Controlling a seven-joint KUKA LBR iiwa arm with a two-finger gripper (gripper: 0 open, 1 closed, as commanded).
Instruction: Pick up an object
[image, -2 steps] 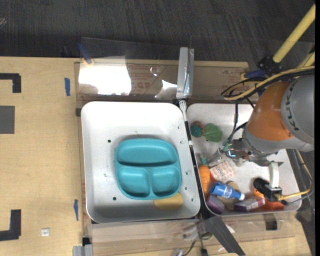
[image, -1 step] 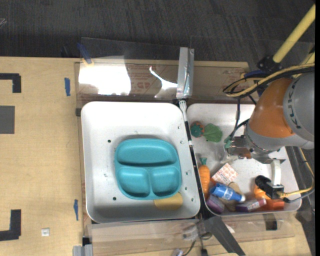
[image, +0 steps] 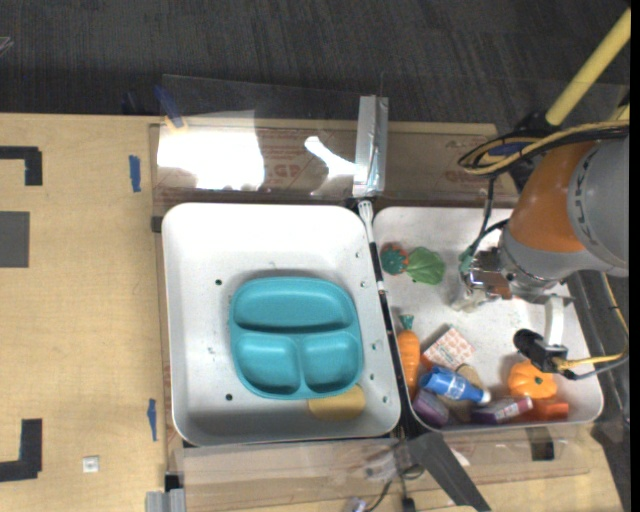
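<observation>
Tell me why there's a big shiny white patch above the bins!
In the camera view, that patch is glare: light bouncing off a clear plastic sheet behind the left bin, washing out what lies under it. The teal divided plate looks sharp and evenly lit, and the bin's rim throws a soft shadow along its near edge.

Count so far: two white bins (image: 190, 300), one teal divided tray (image: 295, 335), one tan block (image: 337, 403), one carrot (image: 409, 360), one pumpkin (image: 531, 381), one blue bottle (image: 452, 385).
</observation>
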